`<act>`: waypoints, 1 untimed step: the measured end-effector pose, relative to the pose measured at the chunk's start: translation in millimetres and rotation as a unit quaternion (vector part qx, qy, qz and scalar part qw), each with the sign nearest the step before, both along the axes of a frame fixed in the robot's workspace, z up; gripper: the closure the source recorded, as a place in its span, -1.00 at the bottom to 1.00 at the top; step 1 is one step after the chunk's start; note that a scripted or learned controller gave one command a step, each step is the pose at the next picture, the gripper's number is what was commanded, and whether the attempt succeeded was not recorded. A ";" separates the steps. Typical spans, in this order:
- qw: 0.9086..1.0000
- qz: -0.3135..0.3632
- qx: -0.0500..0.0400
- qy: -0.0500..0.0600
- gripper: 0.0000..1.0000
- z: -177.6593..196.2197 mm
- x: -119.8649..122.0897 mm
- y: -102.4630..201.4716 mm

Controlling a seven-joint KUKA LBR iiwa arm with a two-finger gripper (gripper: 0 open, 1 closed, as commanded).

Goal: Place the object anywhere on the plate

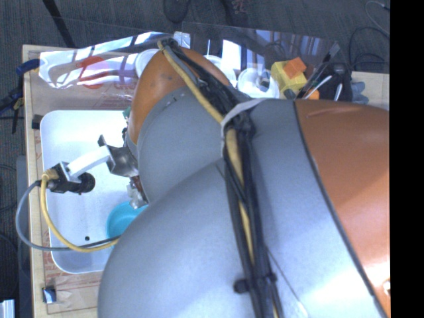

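The arm [265,204] covers most of the white bin [56,128]. A blue object [121,220] lies beside it. Gripper state: cannot tell.

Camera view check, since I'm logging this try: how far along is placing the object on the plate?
Nothing looks done yet. The arm reaches over the left bin and covers most of it. A blue, plate-like thing peeks out beneath it. Whether any object is held cannot be told, so the placing is still left.
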State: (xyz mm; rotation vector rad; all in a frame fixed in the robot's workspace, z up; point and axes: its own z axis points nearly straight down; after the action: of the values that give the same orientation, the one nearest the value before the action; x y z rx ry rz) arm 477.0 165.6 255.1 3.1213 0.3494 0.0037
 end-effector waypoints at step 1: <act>1.000 0.017 0.000 0.005 1.00 -128.0 -3.0 53.1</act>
State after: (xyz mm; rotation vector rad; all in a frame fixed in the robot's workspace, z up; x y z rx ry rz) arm 474.0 218.7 127.0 3.1160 0.4026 -0.0112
